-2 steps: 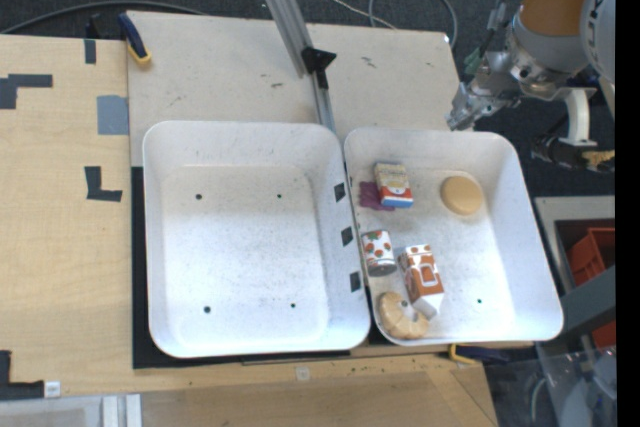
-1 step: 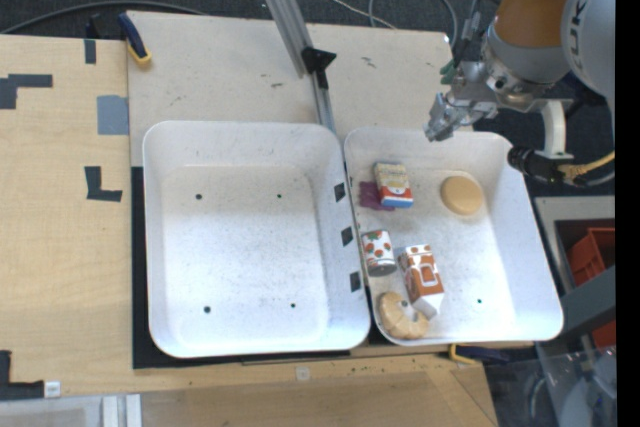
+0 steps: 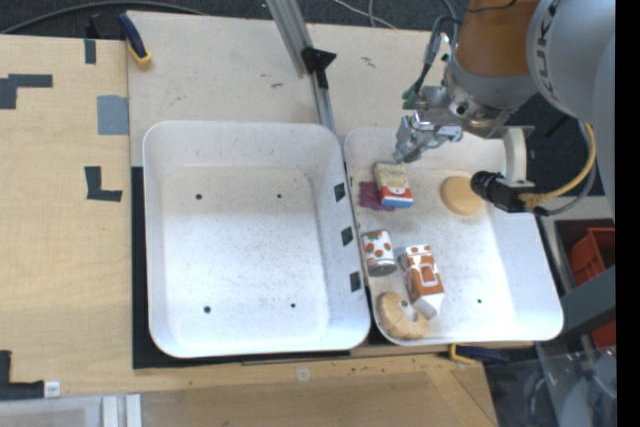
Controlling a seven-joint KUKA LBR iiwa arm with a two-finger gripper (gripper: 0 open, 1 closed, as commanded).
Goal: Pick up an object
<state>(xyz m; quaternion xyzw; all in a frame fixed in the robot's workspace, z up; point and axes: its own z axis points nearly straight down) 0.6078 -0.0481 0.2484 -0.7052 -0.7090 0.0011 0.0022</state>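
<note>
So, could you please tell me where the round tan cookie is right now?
The cookie lies in the right bin, toward its far right side, right of the small box under the gripper.

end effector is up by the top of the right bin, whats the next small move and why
Probably a short descent onto the small carton, shifting slightly toward the near side of the bin. The end effector hovers at the far end of the right bin, just above and beyond that carton, with nothing visibly held. The carton is the nearest item; the round tan piece lies further right.
</note>
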